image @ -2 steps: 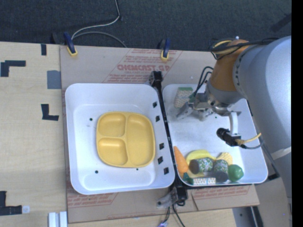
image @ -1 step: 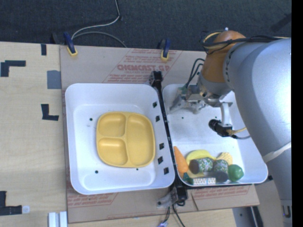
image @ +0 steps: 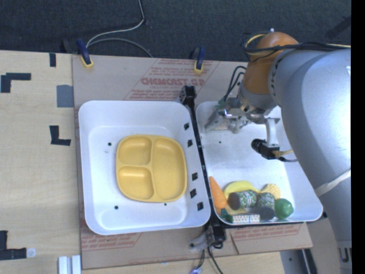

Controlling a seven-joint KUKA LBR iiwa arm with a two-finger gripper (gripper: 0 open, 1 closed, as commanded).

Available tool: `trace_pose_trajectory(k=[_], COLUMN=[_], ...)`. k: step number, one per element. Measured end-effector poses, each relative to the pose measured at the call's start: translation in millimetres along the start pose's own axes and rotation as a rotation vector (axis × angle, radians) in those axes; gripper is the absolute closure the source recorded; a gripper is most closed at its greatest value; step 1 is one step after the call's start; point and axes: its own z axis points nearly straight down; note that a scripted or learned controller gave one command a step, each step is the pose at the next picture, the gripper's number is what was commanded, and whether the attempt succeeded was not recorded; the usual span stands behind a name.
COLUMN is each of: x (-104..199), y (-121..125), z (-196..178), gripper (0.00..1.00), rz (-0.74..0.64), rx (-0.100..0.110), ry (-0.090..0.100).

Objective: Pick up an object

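- Looking from the left, we see a pale wooden bench [image: 34, 170] with dark angular marks, and a sheet of brown cardboard [image: 137, 79] laid over it under both bins.
- Two blue-and-yellow clamps [image: 85, 56] hold the far edge of the cardboard, one towards the left and one near the middle.
- We find the left bin [image: 94, 210] holding a yellow divided plate [image: 151, 168], which lies flat near the bin's middle with three compartments facing up.
- A black strip with clips [image: 197, 158] runs between the two bins, from far to near.
- In the right bin [image: 239, 158], the objects crowd the near edge: an orange carrot [image: 217, 193] lies just inside the left wall, angled from far to near.
- Just right of the carrot we see a yellow banana-like piece [image: 240, 186], dark round items [image: 245, 199] touching one another, and a green ball [image: 283, 208] at the near right corner.
- The gripper [image: 231, 119] sits at the far end of the right bin, well apart from the cluster of objects.
- We cannot tell whether its claw is apart or together, since the metal parts blur together at this angle.
- The grey arm [image: 319, 107] fills the right side, with its orange band [image: 265, 61] above the wrist.
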Motion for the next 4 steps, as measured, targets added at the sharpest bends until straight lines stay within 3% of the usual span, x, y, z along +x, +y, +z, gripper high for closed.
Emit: trace_pose_trajectory(k=[4], x=[-1.2], y=[1.4], z=[0.0], gripper=[0.00], rz=[0.001], rx=[0.000], ry=[-0.001])
